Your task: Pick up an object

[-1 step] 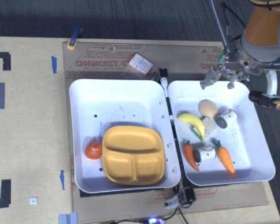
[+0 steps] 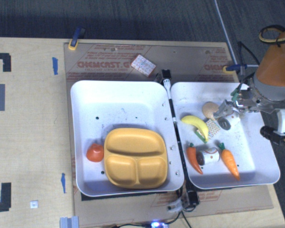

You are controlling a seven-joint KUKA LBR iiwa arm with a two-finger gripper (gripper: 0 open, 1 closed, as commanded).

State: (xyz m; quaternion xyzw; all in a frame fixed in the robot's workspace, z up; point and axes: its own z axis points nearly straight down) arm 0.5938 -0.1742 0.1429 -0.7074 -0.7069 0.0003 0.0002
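Robot lab, taped bench [image 2: 28, 141], clamped board [image 2: 133, 61], two bins [image 2: 80, 99]

— Where is the arm?

— It reaches in from the right, the orange band high at the right edge, the grey wrist below it, angled down and leftward.

— And the pincer [image 2: 224, 117]?

— Low, at the end of the wrist, pointing left and downward; its tip looks metallic.

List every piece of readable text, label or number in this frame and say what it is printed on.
"CHEMCAST", red print on the brown board behind the left bin; the letters after it are hidden by a small patterned card.
More red print on the board behind the right bin: too blurred to read.
Patterned card: too small to read.
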